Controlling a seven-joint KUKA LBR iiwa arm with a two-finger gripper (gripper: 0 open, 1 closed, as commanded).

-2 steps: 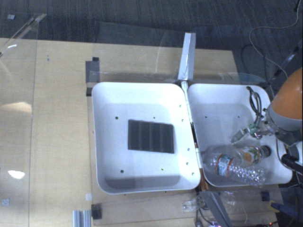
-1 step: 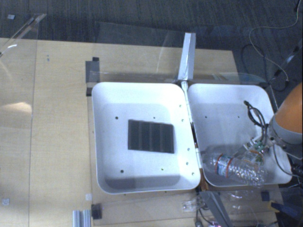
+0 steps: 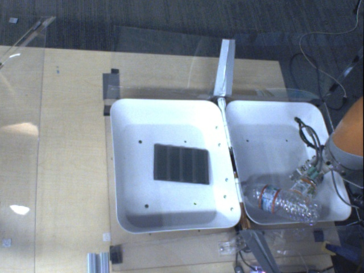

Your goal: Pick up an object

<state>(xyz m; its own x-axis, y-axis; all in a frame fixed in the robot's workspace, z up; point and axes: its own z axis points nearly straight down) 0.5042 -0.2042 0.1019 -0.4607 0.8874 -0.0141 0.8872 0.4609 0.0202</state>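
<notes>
Nearest my camera lies a clear plastic bottle (image 3: 284, 202) on its side along the near wall of the right bin (image 3: 267, 124), its capped end with a reddish band pointing toward the divider between the bins. Just beside its far end I can see the jaws (image 3: 307, 178) low in the bin's near right corner — a tangle of metal and coloured wiring, close to the bottle or perhaps touching it, though I cannot tell whether they are open or closed, nor whether anything sits between them. Behind them the arm's orange band (image 3: 350, 131) shows at the right edge, with a dark cable (image 3: 307, 132) looping over the bin floor. Moving outward, the left bin (image 3: 131, 152) holds a dark ribbed rectangular pad (image 3: 181, 164) flat near its middle. Both bins sit on the pale wooden table (image 3: 62, 152) — a grey upright bar (image 3: 224, 67) stands at their far junction.
</notes>
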